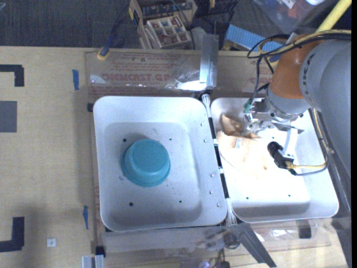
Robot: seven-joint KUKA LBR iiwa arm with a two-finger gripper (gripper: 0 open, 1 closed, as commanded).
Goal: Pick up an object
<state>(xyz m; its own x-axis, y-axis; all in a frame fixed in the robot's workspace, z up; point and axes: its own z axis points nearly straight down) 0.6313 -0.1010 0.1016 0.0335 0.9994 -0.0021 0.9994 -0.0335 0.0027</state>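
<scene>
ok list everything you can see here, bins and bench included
bins: two, white, side by side mid-bench
bowl: one, teal, upside down in the left bin
cloth-like item: one, tan and orange, crumpled at the right bin's upper left; exact nature unclear
plastic bag: one, clear with red print, behind the left bin
bench: one, pale wood, with black marks and blue tape bits
clutter: boxes, cables and a blue pad on the floor beyond the bench
arm: one, grey with orange band, entering from the right
tool: one, over the right bin at the cloth's upper edge
</scene>
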